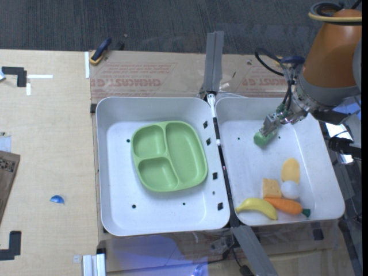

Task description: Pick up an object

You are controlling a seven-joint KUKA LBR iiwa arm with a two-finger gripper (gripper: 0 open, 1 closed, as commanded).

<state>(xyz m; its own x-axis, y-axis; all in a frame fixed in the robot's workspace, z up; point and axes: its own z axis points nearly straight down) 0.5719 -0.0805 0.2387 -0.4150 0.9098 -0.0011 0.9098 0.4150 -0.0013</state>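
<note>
Apparently claw (275,122) on green object (264,137).

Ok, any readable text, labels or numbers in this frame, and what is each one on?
"CHEMCAST GP": red print, upside down, on the brown paper sheet behind the left bin; blurred, so the reading is uncertain.
The same red print repeats on the paper behind the right bin: too blurred to read.
The green plate carries no text.

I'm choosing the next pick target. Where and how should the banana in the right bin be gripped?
Grip the banana across its thick middle, coming from above. It lies flat, curving along the bin's near wall, with the carrot close at its right end, so the middle is freest.
</note>
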